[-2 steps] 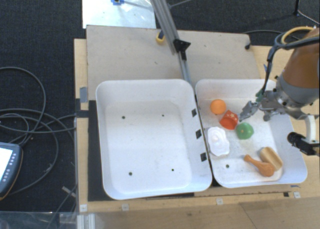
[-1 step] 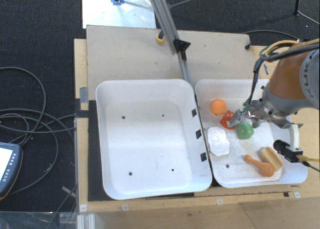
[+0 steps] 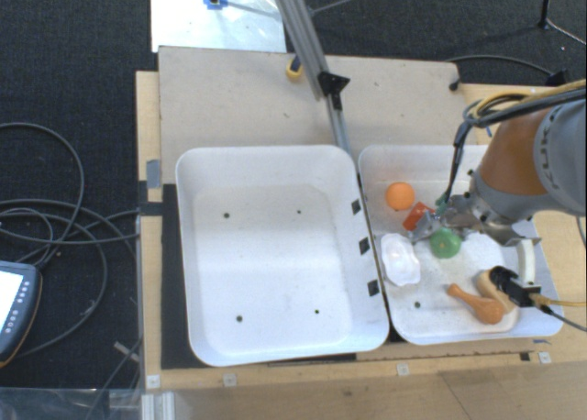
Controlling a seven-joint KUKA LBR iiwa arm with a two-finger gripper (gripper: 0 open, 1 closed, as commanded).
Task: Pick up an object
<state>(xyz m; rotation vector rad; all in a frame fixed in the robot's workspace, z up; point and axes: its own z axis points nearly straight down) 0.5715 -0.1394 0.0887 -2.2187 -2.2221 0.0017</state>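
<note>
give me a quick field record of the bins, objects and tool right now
left bin: white, bare floor with small dark holes
right bin: white, holds the objects
orange ball: upper part of right bin
red piece: just below the ball, by the tool
green ball: at the tool tip
white lump: near the divider
orange pin: lower right
tool: low in right bin, finger state unclear

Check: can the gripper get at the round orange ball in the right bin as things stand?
Probably yes. The round orange ball lies open from above, just left of the gripper; only the small red object sits close beside it.
</note>
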